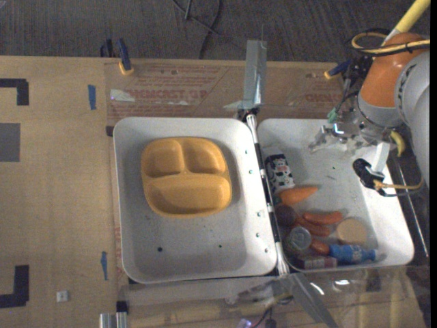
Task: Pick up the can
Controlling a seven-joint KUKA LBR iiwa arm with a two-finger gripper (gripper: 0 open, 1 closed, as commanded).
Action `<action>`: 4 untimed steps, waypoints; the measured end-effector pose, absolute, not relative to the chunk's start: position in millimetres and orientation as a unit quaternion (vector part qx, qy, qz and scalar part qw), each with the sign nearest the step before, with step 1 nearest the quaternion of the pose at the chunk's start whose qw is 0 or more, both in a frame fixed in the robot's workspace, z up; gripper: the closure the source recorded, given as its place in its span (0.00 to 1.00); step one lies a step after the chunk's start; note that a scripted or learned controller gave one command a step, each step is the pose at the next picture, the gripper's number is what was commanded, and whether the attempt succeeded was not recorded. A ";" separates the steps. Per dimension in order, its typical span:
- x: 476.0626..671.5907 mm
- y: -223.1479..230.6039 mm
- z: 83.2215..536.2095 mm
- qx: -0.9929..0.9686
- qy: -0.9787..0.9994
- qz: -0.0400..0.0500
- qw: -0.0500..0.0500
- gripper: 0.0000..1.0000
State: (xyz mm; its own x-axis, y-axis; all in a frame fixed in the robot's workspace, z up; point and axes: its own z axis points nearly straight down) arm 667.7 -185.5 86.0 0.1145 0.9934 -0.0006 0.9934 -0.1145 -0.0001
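Can sits down-left of the gripper.
The can (pixel 299 239) stands upright among clutter, well apart from the gripper (pixel 332 139); finger spread unclear.

Two white bins (pixel 130 203) — one yellow tray (pixel 186 176), one can (pixel 298 240), one bottle (pixel 351 254).

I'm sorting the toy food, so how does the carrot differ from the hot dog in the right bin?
The carrot is orange and tapers to a point; the hot dog is redder with rounded ends. The carrot lies higher in the view, beside the small carton; the hot dog lies lower, beside the can. Both are long and lie flat.
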 end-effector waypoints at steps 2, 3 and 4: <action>556.2 -128.9 192.3 0.701 0.713 0.001 0.000 1.00; 506.7 -66.6 222.6 0.596 0.803 0.000 -0.001 1.00; 547.2 -143.9 88.7 0.674 0.739 0.003 0.004 1.00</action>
